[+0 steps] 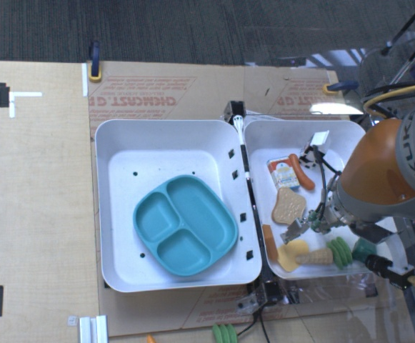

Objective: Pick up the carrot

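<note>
The grey arm's two-finger gripper (301, 226) hangs low over the right white bin (264, 138), just beside a tan biscuit-shaped toy (288, 206). The slim orange carrot (268, 241) lies along that bin's left wall, near its front corner. A teal divided plate (186, 224) fills the left white bin (111, 191)

A robot lab: a plywood bench (36, 191) under cardboard sheeting (143, 95) held by clamps (94, 61) (blue and yellow ones), loose cables (396, 91), dark carpet (193, 13) behind
</note>
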Motion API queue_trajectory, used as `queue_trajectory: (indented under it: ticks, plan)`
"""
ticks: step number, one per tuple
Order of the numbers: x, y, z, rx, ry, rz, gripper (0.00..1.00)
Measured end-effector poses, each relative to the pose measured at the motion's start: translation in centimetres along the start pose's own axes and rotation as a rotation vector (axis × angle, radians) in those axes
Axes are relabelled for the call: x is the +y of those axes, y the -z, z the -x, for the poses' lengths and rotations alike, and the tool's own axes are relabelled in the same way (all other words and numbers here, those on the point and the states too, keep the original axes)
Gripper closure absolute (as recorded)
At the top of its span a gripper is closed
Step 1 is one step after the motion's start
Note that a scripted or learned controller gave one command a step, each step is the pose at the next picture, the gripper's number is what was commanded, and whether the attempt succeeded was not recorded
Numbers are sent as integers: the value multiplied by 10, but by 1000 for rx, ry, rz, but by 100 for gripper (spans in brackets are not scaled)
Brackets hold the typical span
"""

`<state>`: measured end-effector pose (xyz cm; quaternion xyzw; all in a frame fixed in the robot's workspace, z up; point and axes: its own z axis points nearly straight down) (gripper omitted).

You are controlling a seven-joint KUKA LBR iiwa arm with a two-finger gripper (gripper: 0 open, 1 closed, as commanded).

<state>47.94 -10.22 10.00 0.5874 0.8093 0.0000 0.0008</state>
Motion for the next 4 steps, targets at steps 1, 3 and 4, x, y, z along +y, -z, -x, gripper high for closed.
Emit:
queue_trajectory:
  ticks: [1, 3, 4]
  plan:
    - [-1, -9, -2, 3, 91, -3, 0]
    - [0, 0, -1, 0, 90, 0, 0]
    - [-2, -9, -3, 3, -34, -3, 0]
